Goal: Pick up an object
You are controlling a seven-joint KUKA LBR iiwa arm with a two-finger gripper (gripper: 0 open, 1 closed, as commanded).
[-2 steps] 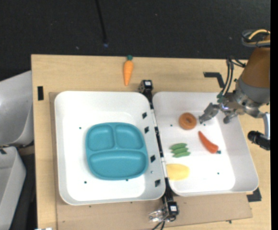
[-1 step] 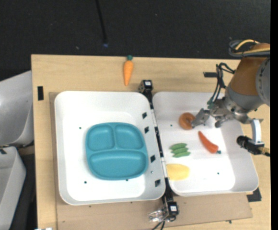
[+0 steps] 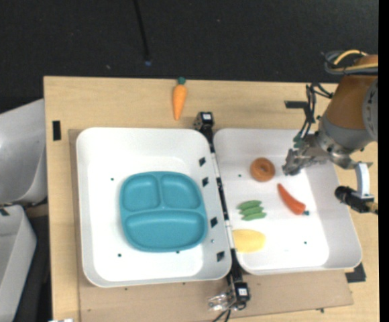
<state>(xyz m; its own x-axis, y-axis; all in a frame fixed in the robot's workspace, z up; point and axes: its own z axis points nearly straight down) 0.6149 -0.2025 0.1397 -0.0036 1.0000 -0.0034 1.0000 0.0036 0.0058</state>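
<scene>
Where the arm reaches in from the right: the gripper (image 3: pixel 293 164) is seen low over the upper right part of the right bin (image 3: pixel 315 243); its tip lies just beside the doughnut, apart from it.
Fingers: cannot be told whether open or closed; nothing is seen held between them.
Doughnut (image 3: pixel 263 169): brown ring; lying in the upper middle of the right bin.
Red chilli pepper (image 3: pixel 292 199): lying aslant in the right bin, below the gripper and right of the pea pods.
Pea pods (image 3: pixel 251 210): green; placed near the bin's left wall, below the doughnut.
Yellow item (image 3: pixel 249 240): set in the lower left of the right bin; kind not told.
Left bin (image 3: pixel 97 247): a teal divided plate (image 3: pixel 162 210) is held at its middle.
Carrot (image 3: pixel 179 98): lying on the bench (image 3: pixel 261 102) above the left bin, outside both bins.
</scene>
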